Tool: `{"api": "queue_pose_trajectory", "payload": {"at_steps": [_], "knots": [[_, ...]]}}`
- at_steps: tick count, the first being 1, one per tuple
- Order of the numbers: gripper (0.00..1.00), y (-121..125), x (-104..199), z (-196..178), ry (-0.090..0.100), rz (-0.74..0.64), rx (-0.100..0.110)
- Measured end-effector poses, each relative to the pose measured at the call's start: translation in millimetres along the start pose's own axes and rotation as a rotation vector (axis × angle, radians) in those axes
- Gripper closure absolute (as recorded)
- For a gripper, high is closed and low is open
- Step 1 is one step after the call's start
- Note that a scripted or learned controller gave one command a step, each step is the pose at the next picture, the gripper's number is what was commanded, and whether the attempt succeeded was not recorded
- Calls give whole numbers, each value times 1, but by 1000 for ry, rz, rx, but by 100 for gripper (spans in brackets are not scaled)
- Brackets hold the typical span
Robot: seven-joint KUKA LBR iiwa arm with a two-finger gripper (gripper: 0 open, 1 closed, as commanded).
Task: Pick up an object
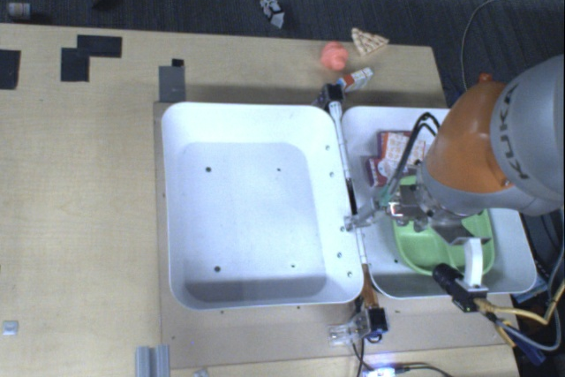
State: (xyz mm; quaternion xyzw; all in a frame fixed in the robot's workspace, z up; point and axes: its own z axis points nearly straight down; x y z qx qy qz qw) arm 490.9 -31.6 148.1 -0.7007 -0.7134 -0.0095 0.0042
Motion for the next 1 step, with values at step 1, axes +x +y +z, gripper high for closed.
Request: {"api": "queue_pose_trajectory", "payload": {"at_steps": [1], "knots": [[0,2,-4,12,11,-4,0]]}}
